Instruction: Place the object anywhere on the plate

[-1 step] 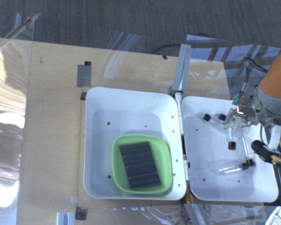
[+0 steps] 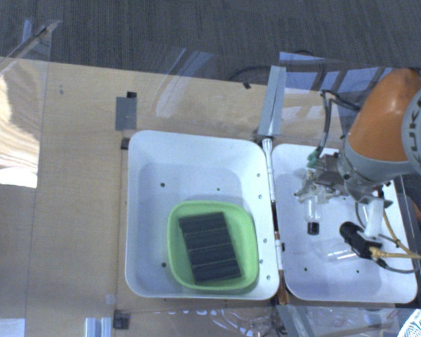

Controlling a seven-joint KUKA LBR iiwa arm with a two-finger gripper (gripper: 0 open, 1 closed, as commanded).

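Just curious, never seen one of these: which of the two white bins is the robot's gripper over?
The right-hand bin: the gripper hangs over it, while the left bin holds the green plate.

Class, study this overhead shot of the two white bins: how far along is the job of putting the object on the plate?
Done: the dark ribbed rectangular block lies flat on the light green square plate in the left white bin, fully inside its rim. In hand: nothing visibly; the grey two-finger gripper hangs over the right white bin, apart from the plate. Left: seemingly nothing, judging by how things lie.
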